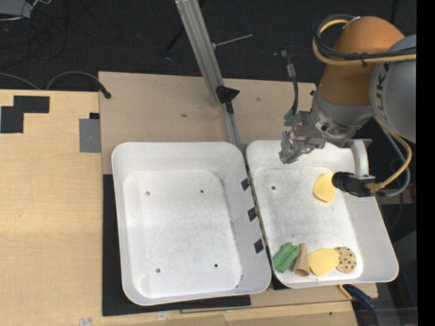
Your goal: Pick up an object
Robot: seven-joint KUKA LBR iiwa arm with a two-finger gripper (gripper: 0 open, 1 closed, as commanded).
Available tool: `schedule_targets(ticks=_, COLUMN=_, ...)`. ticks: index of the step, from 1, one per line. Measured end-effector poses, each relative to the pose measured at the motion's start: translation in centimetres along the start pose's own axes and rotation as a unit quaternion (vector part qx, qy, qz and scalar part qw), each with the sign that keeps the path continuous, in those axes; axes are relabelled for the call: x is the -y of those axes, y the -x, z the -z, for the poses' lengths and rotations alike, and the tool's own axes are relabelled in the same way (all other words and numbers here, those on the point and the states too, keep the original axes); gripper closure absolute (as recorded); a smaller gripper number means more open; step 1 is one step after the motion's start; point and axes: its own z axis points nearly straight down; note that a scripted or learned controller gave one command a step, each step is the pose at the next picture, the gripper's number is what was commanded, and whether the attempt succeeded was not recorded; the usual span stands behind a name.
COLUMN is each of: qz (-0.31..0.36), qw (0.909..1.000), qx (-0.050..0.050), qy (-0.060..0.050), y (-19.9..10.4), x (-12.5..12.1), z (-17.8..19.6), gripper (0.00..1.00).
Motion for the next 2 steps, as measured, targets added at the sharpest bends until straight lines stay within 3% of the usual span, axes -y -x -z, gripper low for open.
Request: schedule_targets(ticks=2, qz=0.001, qw=1.0, qx=0.0, qy=0.0, y=-9.9, x=1.5, z=-0.4, gripper=1.0)
